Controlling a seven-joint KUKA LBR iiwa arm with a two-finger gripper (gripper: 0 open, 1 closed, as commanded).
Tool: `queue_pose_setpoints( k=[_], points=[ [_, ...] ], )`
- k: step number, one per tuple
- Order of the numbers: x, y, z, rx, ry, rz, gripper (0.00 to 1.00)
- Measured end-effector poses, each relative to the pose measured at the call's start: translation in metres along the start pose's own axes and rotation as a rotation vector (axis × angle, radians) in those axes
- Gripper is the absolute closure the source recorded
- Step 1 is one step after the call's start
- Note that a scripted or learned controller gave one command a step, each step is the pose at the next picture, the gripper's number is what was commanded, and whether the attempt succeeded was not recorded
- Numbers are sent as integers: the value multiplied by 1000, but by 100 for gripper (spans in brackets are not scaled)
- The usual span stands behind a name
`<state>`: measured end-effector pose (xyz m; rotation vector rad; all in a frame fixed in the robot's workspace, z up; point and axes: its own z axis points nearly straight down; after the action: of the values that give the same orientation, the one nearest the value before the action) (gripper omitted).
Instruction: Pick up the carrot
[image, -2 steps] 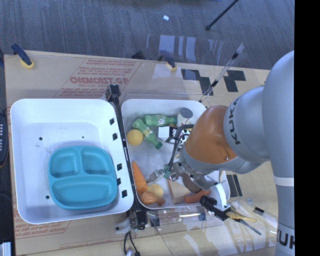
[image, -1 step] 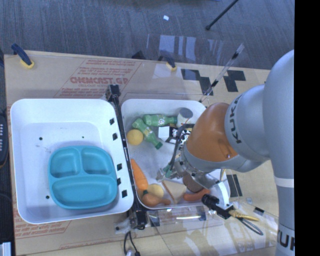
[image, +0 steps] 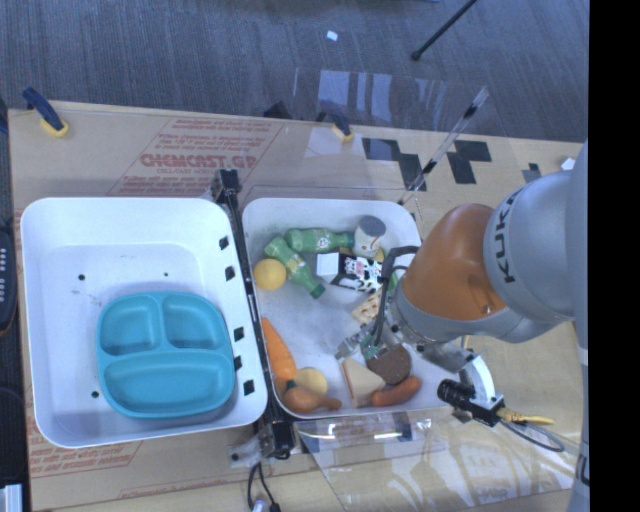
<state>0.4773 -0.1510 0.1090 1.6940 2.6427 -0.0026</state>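
The arm (image: 500, 265) is being held low over the right bin (image: 262, 225), its orange band bulging above the wrist and the gripper (image: 372, 338) being pointed down at the bin's lower middle; whether the jaws are open or closed cannot be told. The carrot (image: 278, 352) is lying left of the jaws, against the bin's left wall, apart from them.

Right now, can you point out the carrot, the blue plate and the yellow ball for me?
carrot (image: 277, 350): camera view, middle of its orange body, along the right bin's left wall.
blue plate (image: 160, 405): camera view, its near rim, in the left bin.
yellow ball (image: 269, 274): camera view, centre of the ball.
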Motion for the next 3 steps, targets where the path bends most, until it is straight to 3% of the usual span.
queue_pose_setpoints(
  k=[1, 2, 3],
  points=[
    [-8, -2, -124, -1, -3, -406, 100],
    [-7, -3, -121, 2, 1, -404, 0],
    [32, 14, -70, 4, 7, -395, 0]
  ],
)
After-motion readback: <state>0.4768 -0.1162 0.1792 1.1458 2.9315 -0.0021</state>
